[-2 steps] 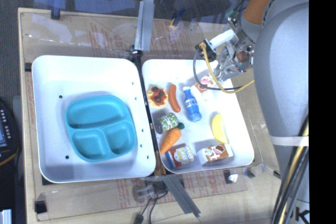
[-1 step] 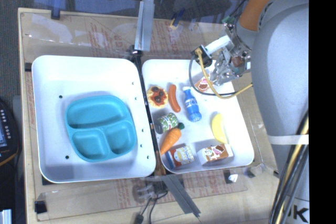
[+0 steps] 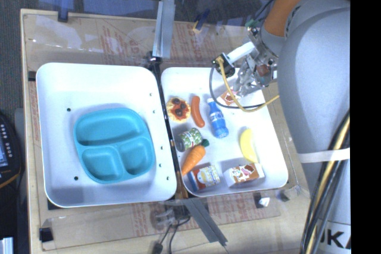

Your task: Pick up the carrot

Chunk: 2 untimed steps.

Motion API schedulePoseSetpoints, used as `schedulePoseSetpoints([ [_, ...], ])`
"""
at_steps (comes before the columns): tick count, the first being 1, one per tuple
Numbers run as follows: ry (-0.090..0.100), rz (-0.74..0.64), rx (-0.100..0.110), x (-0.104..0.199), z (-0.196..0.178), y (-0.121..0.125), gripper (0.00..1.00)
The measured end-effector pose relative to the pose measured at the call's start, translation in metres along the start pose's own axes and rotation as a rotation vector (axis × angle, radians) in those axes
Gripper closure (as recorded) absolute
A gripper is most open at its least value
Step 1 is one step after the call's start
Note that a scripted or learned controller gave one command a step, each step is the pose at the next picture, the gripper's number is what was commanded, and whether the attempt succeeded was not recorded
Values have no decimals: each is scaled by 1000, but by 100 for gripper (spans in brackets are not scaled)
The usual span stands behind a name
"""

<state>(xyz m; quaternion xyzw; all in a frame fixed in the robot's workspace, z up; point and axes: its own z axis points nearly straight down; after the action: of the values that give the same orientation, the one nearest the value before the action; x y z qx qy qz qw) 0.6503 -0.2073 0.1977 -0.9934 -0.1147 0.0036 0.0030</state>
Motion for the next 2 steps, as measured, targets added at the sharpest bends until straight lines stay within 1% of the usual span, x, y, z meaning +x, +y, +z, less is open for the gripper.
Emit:
schedulePoseSetpoints([
  [1,0,19,1,0,2,0,100],
  [2,-1,19,1,-8,-2,-1,100],
])
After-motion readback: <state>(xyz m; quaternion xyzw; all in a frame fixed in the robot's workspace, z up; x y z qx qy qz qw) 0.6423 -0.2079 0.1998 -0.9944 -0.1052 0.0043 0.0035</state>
